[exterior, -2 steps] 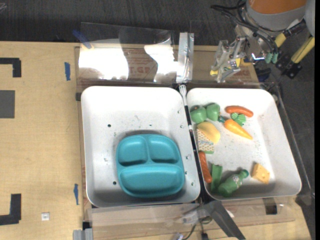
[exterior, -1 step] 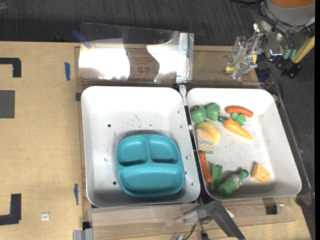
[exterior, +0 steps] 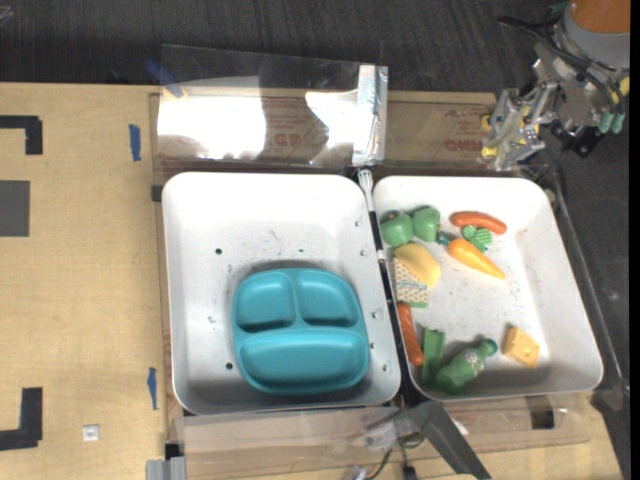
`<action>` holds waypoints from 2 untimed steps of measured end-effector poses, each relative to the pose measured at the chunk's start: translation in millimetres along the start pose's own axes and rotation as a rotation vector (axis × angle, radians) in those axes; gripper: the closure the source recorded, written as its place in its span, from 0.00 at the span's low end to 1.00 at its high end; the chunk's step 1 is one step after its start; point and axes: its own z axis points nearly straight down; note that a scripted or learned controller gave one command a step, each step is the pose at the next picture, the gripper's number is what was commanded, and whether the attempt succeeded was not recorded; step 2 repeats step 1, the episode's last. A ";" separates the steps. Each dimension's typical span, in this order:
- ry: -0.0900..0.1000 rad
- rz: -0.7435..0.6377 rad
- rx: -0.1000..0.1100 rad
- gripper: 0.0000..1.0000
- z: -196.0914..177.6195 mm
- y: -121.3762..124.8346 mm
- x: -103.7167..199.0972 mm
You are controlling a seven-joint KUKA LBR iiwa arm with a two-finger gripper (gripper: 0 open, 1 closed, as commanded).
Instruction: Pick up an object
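Toy food is what the arm has to pick from, and all of it sits in the right bin [exterior: 560,268], which lies just below the gripper [exterior: 515,133] in the camera view. The gripper hangs past the far rim of that bin, off its top corner, and has hold of nothing. I cannot tell how far apart it stands, because the metal parts are too small and tangled to read.

Going from big to small: the left bin [exterior: 190,268] sits farther from the gripper, across the middle wall. It holds a blue tray [exterior: 298,333] with three dips in it, lying flat, likely a place to put food later.

In the right bin, the yellow corn [exterior: 418,263] lies near the middle wall, down and left of the gripper. Beside it, closer to the gripper, are two green peppers [exterior: 410,225] touching each other. A carrot [exterior: 473,255] and a red chili [exterior: 478,222] lie almost straight below the gripper, so they look like the easiest reach. Farther away, by the near rim, are a green cucumber [exterior: 462,364], a thin red piece [exterior: 409,335] against the wall, and a small cheese wedge [exterior: 520,347] lying alone.

The cheese has room around it, so I think it is easy to grab. The peppers are crowded, so they may slip.
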 end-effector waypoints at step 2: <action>-0.001 -0.005 -0.002 1.00 23.6 38.1 -5.8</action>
